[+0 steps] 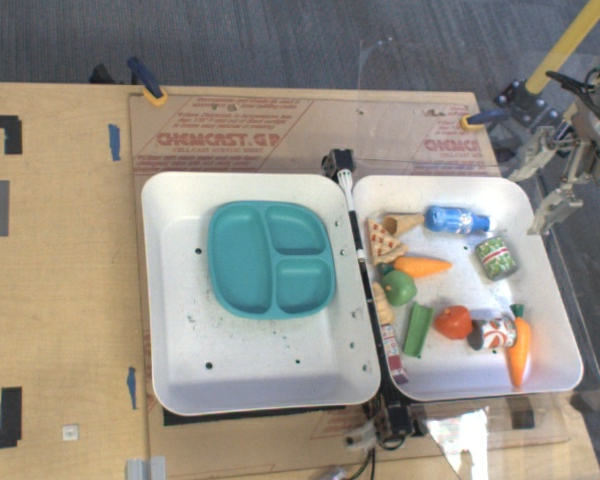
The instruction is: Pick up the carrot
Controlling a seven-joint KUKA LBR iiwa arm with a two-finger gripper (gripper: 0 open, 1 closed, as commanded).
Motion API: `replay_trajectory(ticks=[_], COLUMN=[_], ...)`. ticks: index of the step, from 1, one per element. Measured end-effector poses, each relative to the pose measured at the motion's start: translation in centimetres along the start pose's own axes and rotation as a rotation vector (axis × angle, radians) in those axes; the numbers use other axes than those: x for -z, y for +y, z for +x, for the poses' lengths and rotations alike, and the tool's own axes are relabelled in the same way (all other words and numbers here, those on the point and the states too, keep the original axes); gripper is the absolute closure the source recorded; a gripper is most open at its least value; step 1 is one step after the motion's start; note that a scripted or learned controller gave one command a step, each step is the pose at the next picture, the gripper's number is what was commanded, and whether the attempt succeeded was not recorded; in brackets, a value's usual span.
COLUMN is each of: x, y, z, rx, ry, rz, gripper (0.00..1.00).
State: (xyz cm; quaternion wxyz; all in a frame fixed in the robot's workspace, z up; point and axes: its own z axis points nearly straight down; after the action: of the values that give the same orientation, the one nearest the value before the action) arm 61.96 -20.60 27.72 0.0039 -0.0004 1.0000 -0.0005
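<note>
While the gripper sits at the far right, outside the right bin near its upper corner, I cannot tell how its pincer stands. Two carrots lie in that bin: one carrot near the middle, just above a green apple; a second carrot lies at the lower right corner beside a tomato. A blue bottle and a green can lie further up. Left bin holds a teal divided plate.
</note>
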Motion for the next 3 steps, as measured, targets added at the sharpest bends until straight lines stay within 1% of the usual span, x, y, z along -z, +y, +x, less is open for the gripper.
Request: replay_trajectory(ticks=[1,2,3], x=[-14.2,-18.6,-18.1], y=[0.8,-1.9,-1.6], z=[4.2,9.7,12.2], rx=[0.022,0.062,0.089], ry=[0.012,-0.003,-0.041], rz=[-0.004,0.001,0.011], gripper=[0.00,0.00,0.00])
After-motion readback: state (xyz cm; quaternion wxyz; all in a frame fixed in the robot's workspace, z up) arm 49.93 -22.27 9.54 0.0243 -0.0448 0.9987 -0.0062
